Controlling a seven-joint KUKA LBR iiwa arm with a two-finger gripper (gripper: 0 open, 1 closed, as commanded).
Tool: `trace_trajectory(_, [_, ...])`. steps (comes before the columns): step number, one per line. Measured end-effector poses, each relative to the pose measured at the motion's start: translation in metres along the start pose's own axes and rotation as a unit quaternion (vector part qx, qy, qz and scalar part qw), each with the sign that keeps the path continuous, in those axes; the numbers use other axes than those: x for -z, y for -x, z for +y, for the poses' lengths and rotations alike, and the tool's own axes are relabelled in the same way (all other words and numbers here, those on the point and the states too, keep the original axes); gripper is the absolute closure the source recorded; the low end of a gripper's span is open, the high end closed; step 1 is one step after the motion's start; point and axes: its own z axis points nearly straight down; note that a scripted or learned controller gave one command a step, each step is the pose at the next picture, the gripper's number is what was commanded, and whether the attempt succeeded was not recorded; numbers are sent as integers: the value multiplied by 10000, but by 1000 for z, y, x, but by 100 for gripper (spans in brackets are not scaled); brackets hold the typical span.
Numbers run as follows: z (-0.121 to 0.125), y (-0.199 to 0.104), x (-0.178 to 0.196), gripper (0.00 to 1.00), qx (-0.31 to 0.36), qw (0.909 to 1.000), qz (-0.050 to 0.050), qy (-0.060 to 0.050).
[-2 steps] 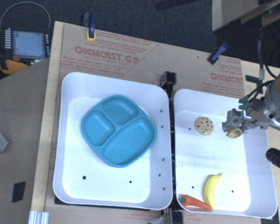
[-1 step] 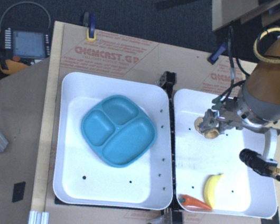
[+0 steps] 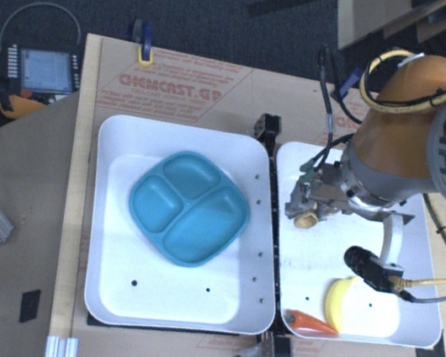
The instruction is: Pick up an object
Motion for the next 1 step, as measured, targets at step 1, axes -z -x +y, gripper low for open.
trace_trajectory(1, [-6,-53,-11,100,-12,10000,-4,3])
